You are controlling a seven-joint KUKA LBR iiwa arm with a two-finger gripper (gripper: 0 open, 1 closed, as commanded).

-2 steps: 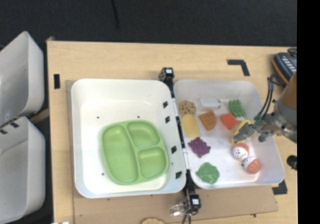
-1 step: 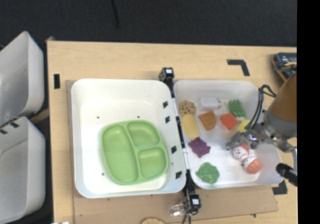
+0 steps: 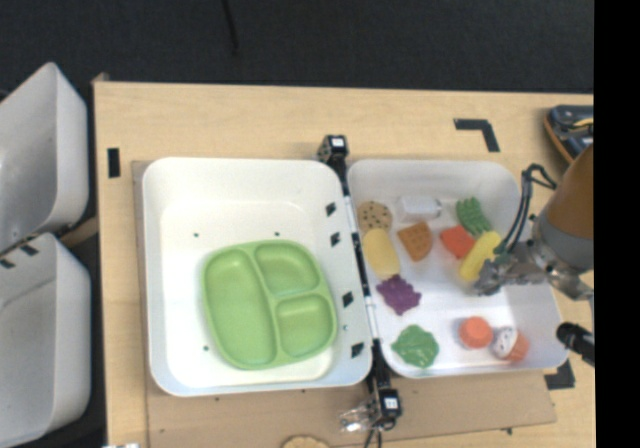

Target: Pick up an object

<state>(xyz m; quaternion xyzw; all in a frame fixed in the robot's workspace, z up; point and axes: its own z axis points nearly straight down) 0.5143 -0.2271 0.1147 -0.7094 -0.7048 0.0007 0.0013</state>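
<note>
The right bin [image 3: 440, 176] holds several toy foods: a brown cookie [image 3: 374, 213], a pale yellow piece [image 3: 380, 252], an orange square [image 3: 415, 239], a white piece [image 3: 420, 205], a green pickle [image 3: 473, 215], a red-orange piece [image 3: 456, 240], a yellow banana-like piece [image 3: 477, 256], purple grapes [image 3: 398, 293], a green leafy piece [image 3: 415, 345], an orange-red piece [image 3: 476, 333] and a white-and-red piece [image 3: 508, 343]. My gripper [image 3: 497, 274] reaches in from the right, low over the bin, right beside the lower end of the yellow piece. The arm's body hides the bin's right wall.
In the left bin [image 3: 200, 186] lies a light green divided plate [image 3: 268, 303]. Clips [image 3: 333, 147] mark the seam between the bins. Dark cables [image 3: 520, 206] loop off the wrist over the right bin's far corner.
</note>
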